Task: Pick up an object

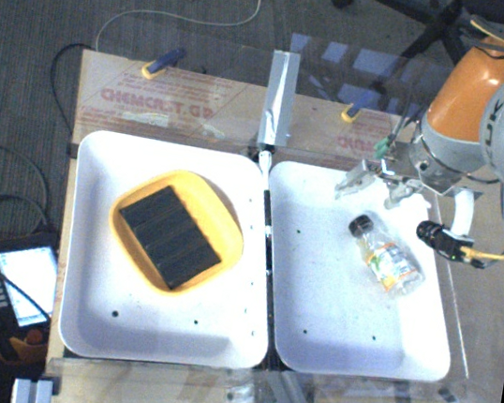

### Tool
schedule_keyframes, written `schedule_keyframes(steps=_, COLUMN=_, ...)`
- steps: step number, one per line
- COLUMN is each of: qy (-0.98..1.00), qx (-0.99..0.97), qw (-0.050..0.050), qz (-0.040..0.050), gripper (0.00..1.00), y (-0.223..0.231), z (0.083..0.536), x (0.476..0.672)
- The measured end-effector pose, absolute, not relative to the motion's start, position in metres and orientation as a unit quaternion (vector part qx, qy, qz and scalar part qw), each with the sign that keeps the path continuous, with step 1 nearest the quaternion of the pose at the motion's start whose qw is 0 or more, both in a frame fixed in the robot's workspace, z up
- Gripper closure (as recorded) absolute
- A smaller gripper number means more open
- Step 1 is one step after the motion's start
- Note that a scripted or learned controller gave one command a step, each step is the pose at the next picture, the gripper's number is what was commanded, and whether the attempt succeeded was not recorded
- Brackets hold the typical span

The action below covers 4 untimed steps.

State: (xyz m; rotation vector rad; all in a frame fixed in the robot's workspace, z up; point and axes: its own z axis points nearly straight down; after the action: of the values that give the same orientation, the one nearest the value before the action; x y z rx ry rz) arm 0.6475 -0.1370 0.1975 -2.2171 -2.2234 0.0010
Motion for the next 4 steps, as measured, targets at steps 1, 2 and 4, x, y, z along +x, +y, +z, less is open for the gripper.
schedule_keyframes(steps=1, qy=-0.751, qx=-0.66, qw=0.0, qz=0.001, gripper=0.0, y=-0.171, z=0.102, x=0.63)
schedule_keyframes(steps=2, qy=-0.751, qx=-0.66, qw=0.001, qz=0.0001, gripper=1.0, y=-0.17, z=0.111, x=0.63)
schedule_keyframes(steps=4, qy=-0.748, qx=-0.664, qw=-0.001, qz=-0.0007, gripper=1.0, y=-0.124, z=0.22, x=0.643)
